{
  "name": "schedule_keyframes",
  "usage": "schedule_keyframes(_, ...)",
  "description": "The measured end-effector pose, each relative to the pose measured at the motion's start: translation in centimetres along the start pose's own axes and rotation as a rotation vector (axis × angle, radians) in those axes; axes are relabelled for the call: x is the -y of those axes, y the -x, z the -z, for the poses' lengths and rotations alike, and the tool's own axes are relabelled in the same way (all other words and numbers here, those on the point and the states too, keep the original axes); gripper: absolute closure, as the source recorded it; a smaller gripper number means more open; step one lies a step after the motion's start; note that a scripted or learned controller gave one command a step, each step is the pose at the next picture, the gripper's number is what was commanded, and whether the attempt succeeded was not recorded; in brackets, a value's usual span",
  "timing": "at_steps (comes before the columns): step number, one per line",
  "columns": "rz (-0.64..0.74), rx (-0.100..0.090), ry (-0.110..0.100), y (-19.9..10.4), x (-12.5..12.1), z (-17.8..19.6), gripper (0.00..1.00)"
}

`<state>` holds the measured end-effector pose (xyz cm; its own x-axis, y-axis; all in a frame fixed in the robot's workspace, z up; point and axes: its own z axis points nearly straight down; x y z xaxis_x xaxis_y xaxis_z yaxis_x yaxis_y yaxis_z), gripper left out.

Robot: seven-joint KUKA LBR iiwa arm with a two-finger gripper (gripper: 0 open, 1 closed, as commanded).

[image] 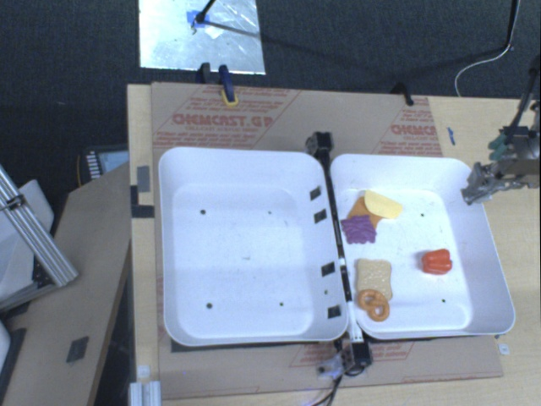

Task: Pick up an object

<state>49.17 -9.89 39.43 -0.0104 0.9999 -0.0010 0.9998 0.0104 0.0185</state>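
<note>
Gripper (478, 186) hangs at the right bin's (486, 252) far right rim, grey and small against the desk; whether it is spread or pressed together cannot be told, and nothing is seen in it. Nearest in that bin lies a pretzel (374, 304), touching a tan cracker (374, 275) just beyond it. A red pepper (436, 261) sits apart toward the right. Farther along the divider, a purple grape bunch (359, 229) rests against an orange wedge (362, 207) and a yellow piece (382, 205). The left bin (182, 227) adjoins. Brown cardboard (254, 117) covers the desk, with a shiny foil sheet (203, 24) on dark carpet beyond.
</note>
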Motion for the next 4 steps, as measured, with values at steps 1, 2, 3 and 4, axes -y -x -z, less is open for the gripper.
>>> schedule_keyframes(1,0.002,-0.004,-0.024,-9.0,0.6,-9.5,1.00)
schedule_keyframes(2,-0.002,-0.003,-0.002,-11.5,0.2,3.8,1.00)
schedule_keyframes(3,0.002,-0.002,-0.026,-20.6,-2.9,-7.6,1.00)
schedule_keyframes(4,-0.005,-0.005,-0.007,-19.7,0.3,2.7,1.00)
